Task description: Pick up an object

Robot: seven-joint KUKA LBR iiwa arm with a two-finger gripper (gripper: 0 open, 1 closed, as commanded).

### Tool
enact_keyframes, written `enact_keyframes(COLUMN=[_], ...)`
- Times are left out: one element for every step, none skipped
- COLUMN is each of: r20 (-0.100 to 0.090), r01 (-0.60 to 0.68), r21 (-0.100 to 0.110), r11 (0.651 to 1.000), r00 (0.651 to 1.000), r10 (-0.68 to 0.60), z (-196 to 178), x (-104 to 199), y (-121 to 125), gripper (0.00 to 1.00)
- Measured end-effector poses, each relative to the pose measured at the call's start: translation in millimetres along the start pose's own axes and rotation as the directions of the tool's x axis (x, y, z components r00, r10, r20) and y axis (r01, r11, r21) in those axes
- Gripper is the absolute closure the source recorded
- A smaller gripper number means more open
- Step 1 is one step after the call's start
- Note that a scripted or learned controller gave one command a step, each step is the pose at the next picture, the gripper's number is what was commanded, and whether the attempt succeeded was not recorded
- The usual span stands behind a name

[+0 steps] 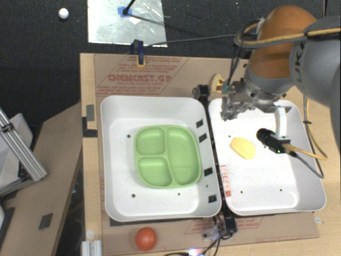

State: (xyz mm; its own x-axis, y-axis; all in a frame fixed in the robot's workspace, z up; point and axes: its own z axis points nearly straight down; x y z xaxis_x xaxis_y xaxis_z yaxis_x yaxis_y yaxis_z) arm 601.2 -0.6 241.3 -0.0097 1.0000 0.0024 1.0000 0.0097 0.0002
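Near 1 indistinct yellow lump [243,148], gripper [230,111] above right bin [277,199]

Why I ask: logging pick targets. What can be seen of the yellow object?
The yellow object is a smooth, rounded oval lump, plain pale yellow, perhaps plastic or foam. It lies flat on the floor of the right bin, left of the bin's middle. It touches the floor alone; the end effector hangs apart from it, toward the bin's far edge.

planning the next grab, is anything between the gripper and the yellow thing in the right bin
Nothing visible: the gripper is over the far end of the right bin, with only bare floor between it and the yellow object.
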Motion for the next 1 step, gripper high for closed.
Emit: enact_keyframes(r20=[0.001], r01=[0.0], r21=[0.0], r11=[1.0], r00=[1.0], r10=[0.0], z=[-5.8], x=[53.3], y=[-11.1], gripper=[1.0])
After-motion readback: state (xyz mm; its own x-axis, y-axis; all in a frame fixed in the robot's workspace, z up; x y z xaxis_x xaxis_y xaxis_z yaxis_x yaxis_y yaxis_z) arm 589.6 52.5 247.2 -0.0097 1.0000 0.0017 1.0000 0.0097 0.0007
